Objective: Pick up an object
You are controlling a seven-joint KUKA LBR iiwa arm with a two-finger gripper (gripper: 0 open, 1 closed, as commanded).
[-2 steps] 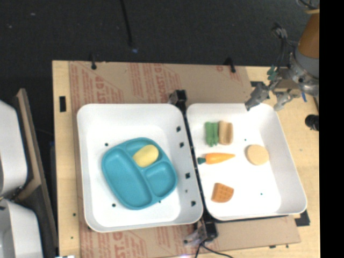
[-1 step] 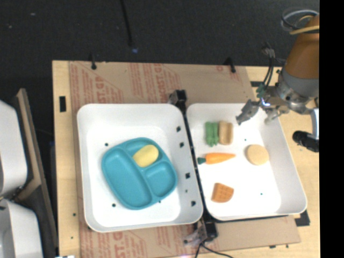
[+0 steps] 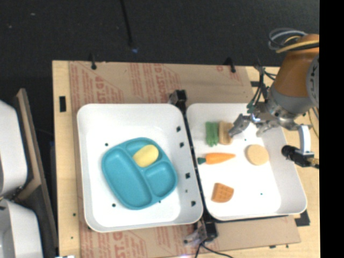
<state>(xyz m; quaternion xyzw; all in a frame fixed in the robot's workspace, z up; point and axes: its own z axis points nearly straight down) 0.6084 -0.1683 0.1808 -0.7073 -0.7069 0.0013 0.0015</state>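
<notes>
Nothing lifted yet: right bin (image 3: 290,198) holds carrot (image 3: 216,158), tan round (image 3: 257,155), waffle piece (image 3: 222,192) and green-and-tan block (image 3: 216,133), gripper (image 3: 248,123) low beside that block, jaws apart, holding nothing; grasp and lift remain.

A cardboard-topped bench (image 3: 134,82) stands on a dark floor (image 3: 161,20), with white furniture (image 3: 11,144) beside it.

Illegible red print on cardboard (image 3: 123,85)
</notes>
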